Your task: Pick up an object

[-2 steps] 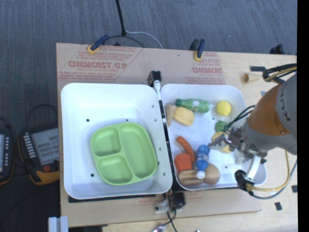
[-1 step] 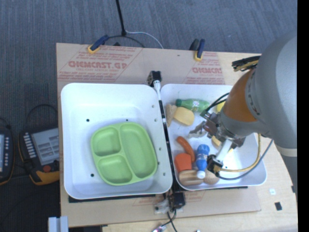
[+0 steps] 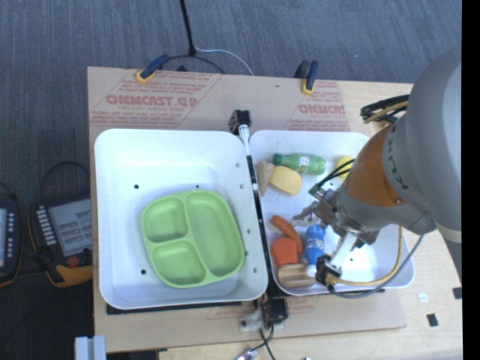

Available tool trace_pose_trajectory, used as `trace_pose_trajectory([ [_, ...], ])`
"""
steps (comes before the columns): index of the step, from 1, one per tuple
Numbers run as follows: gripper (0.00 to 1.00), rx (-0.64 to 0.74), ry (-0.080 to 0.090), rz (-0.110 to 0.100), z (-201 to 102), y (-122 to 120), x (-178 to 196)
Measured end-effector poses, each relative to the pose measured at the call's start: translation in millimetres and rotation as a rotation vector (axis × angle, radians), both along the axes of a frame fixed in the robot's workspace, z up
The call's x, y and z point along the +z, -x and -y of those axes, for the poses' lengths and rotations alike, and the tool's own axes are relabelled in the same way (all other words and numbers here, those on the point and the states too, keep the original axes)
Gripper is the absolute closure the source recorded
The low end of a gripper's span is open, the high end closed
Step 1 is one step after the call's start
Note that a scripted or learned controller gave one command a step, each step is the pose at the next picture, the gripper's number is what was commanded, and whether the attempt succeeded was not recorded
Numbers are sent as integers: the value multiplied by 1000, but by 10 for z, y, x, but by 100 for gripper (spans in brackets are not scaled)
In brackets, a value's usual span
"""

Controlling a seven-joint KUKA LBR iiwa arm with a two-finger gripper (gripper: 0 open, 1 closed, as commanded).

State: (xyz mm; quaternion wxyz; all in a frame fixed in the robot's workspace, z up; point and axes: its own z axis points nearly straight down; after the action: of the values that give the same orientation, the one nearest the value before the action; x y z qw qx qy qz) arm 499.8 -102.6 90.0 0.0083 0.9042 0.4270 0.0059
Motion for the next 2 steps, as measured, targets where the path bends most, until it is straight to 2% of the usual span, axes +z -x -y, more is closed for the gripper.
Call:
trace_pose_trajectory([
  [1, 100, -3, -1, -1, 13, 1, 111],
  [2, 100, -2, -2, -5, 10, 7, 199],
])
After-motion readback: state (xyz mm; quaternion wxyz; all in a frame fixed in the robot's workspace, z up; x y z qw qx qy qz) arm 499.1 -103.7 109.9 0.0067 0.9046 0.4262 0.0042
